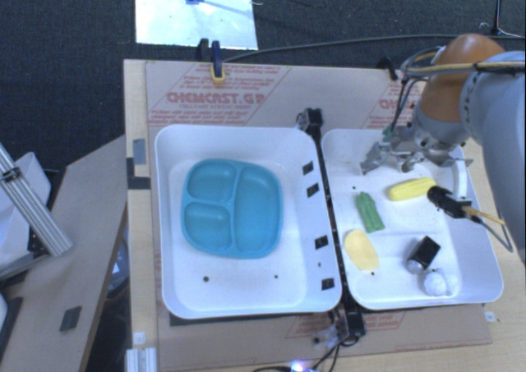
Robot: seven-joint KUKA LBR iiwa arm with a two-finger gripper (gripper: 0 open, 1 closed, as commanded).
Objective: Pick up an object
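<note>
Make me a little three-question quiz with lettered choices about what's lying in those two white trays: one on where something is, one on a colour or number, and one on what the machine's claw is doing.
1. Where does the blue divided plastic plate lie?
A. In the left white bin
B. In the right white bin
C. On the dark floor

2. How many yellow things lie in the right white bin?
A. None
B. Two
C. Five

3. What is between the fingers of the gripper?
A. The plate
B. A yellow thing
C. Nothing that can be seen

Answers: 1 A, the plate fills the middle of the left bin. 2 B, a long yellow piece and a rounded yellow piece. 3 C, the gripper hangs over bare bin floor, apart from every object.
</note>
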